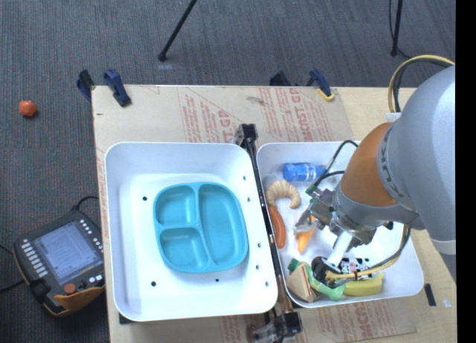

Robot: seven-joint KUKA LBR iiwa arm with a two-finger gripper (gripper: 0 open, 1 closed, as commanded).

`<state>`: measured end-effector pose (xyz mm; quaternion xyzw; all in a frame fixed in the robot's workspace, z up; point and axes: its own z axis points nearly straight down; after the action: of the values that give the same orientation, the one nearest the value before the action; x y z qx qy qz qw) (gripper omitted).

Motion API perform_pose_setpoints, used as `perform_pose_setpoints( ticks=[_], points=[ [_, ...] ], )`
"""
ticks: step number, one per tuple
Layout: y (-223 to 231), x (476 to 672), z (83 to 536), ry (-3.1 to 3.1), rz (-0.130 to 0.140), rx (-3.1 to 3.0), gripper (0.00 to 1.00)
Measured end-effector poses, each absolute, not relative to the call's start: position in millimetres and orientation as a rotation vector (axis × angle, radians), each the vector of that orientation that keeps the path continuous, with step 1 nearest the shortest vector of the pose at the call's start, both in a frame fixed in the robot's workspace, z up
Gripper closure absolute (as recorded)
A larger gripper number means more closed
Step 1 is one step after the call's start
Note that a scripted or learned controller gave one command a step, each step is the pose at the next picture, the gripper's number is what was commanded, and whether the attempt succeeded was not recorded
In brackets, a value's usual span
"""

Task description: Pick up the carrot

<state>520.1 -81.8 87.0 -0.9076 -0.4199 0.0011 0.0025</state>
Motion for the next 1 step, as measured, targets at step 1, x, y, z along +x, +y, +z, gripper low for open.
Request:
perform_pose_setpoints(
  ticks=[1],
  points=[
    [-81.8, 520.1, 87.0, -1.316, 0.004, -2.847, 0.0]
  ],
)
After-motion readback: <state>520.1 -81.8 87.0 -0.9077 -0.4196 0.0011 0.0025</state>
